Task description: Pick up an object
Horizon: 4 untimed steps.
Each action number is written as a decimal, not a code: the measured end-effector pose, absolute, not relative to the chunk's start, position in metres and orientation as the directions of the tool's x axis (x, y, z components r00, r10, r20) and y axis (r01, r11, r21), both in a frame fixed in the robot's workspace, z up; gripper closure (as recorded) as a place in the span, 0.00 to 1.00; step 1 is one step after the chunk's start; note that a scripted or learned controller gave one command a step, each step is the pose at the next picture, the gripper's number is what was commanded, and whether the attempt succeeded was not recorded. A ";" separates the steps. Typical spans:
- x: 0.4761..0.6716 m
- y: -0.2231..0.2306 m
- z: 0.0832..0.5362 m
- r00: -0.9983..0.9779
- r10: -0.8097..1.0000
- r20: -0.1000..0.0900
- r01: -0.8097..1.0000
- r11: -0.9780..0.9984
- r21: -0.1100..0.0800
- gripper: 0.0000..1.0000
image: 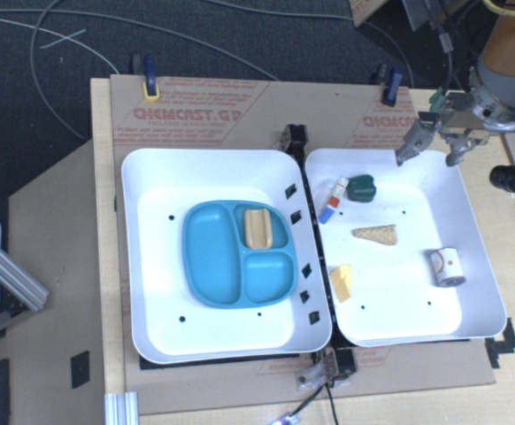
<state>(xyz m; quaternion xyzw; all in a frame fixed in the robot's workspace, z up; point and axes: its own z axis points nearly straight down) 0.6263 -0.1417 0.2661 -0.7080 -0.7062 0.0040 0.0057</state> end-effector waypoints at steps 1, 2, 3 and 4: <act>0.628 -0.141 0.274 0.000 1.000 0.000 1.000 0.000 0.000 0.00; 0.630 -0.139 0.232 -0.001 1.000 0.001 1.000 0.001 -0.005 0.00; 0.638 -0.138 0.186 -0.001 1.000 0.001 1.000 0.001 -0.005 0.00; 0.630 -0.135 0.125 0.000 1.000 0.002 1.000 0.000 -0.007 0.00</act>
